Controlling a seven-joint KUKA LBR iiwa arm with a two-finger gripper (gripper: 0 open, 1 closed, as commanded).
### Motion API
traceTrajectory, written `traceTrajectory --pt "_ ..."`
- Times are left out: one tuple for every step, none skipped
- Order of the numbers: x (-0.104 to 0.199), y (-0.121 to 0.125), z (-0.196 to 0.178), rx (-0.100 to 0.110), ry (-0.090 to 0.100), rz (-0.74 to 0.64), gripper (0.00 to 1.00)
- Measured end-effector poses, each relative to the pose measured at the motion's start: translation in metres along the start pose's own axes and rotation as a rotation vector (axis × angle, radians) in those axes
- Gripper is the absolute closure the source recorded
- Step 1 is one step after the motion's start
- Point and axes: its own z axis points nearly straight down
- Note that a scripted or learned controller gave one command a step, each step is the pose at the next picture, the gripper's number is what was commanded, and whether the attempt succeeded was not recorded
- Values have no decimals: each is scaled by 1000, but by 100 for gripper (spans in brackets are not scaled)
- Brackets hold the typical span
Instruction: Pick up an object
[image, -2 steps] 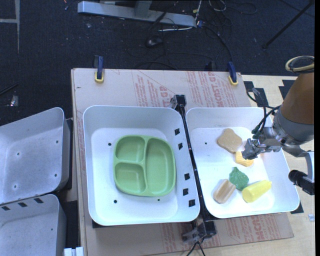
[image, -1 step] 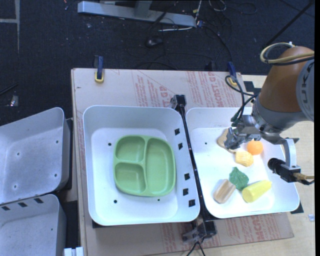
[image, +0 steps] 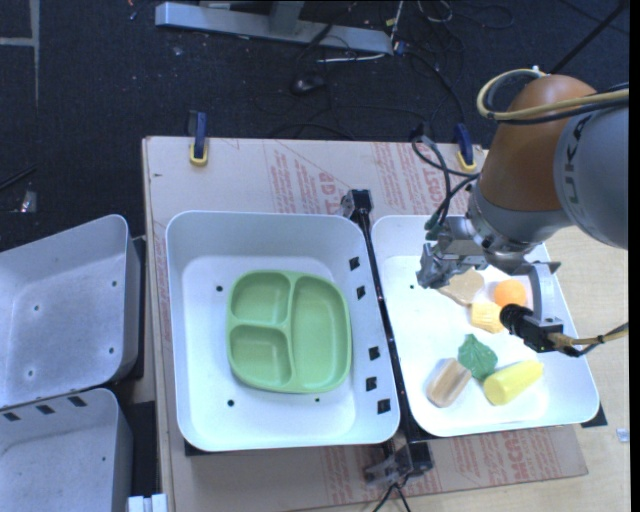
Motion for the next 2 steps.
traceTrajectory --pt "55 16 -8 -1 0 -1 100" --pt "107 38 8 1 -1 0 100"
